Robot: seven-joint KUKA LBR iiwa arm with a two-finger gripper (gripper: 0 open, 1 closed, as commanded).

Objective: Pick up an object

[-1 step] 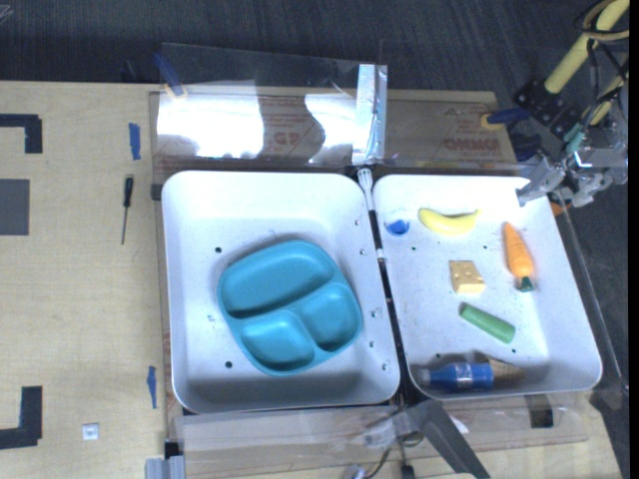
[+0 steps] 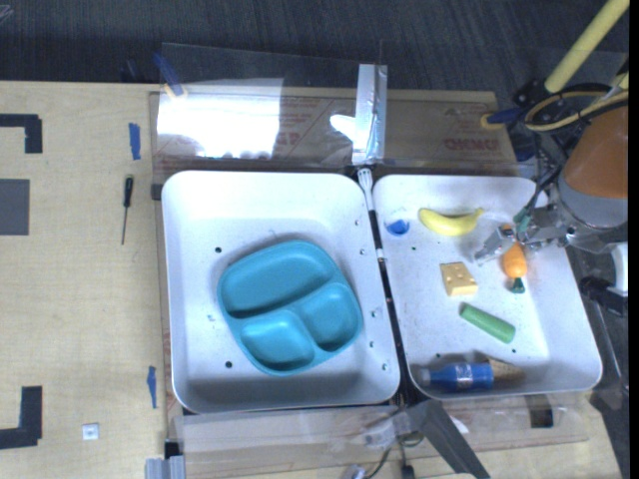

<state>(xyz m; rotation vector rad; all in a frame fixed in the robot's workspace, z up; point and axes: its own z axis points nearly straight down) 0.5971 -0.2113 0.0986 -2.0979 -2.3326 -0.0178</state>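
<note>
The gripper (image 2: 507,239) sits at the upper right of the right bin (image 2: 559,367), directly above an orange carrot-shaped toy (image 2: 514,262). Whether the fingers are spread or closed cannot be determined, and no object is visibly held between them.

The carrot toy appears small, light and rigid, with a smooth and probably slippery skin. Grasp it across its narrow width near the middle.

Surrounding items in the same bin:
- a yellow banana (image 2: 449,221) to the upper left, well apart;
- a tan cheese block (image 2: 459,278) to the left, near;
- a green cylinder (image 2: 487,322) below;
- a blue bottle (image 2: 461,374) along the bottom wall.

The bin's right wall lies near the carrot; open floor lies to its left. The left bin (image 2: 190,267) holds a blue divided plate (image 2: 290,305).
</note>
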